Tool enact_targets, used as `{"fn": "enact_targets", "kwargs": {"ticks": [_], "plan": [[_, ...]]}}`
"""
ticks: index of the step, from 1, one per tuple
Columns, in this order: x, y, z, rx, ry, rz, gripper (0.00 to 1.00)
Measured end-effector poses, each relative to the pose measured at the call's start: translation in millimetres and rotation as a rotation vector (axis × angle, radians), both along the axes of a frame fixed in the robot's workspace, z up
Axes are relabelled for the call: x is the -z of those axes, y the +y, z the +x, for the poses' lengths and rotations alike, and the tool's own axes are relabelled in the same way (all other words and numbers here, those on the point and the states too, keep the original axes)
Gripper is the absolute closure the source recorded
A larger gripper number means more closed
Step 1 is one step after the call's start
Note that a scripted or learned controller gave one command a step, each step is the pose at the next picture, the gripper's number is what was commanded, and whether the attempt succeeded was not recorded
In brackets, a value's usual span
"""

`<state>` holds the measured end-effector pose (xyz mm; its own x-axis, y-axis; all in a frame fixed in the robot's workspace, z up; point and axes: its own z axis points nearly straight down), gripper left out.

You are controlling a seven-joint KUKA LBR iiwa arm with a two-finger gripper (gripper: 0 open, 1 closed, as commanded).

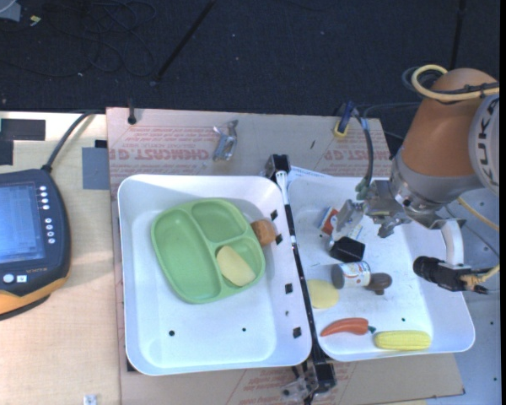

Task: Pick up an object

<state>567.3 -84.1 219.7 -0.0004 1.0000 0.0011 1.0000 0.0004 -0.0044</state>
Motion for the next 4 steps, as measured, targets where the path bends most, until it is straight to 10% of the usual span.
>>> {"fn": "enact_targets", "kwargs": {"ticks": [1,2,3,4], "plan": [[110.2,-57.3,9.0,-0.001,-0.005,0.0,0.0],[130.4,-72.0,1.5,0.001,-0.003,0.003,0.0],[81.6,-62.1,3.8,0.0,-0.005,-0.001,0.0],[127.5,-5.7,-43.8,0.0,-0.001,-0.001,0.0]]}}
